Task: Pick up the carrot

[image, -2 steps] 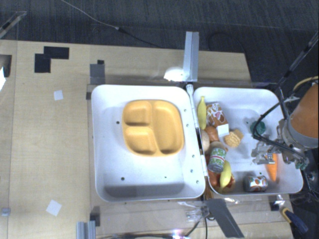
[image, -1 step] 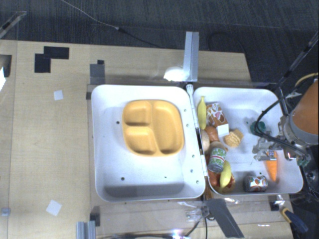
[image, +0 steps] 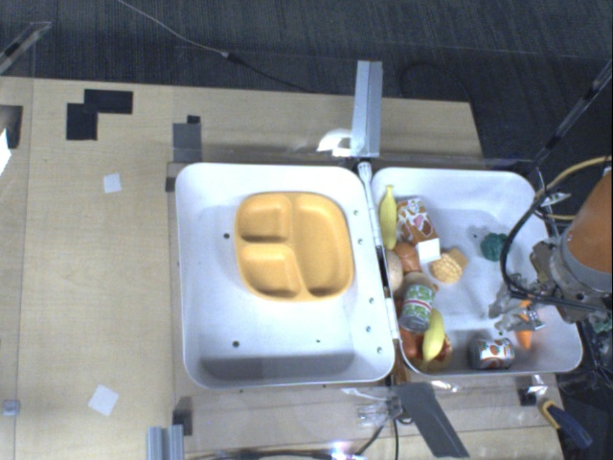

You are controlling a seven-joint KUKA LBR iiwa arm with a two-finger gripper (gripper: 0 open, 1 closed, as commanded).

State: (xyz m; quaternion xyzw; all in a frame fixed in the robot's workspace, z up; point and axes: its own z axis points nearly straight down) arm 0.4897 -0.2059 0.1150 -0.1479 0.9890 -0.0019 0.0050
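The carrot (image: 524, 337) is a small orange piece near the front right corner of the right bin (image: 479, 185). My gripper (image: 517, 316) hangs right over it at the end of the arm's wrist (image: 586, 247), which comes in from the right. Metal parts of the gripper cover the carrot's upper end, so only its lower tip shows plainly. Whether the carrot is gripped is unclear from this angle.
A small can (image: 491, 353) lies just left of the carrot. Along the right bin's left side sit a banana (image: 387, 217), a snack packet (image: 415, 220), a green can (image: 418, 305) and other food toys. A teal item (image: 492, 246) lies mid-bin. The left bin (image: 206, 286) holds a yellow divided plate (image: 292, 245).
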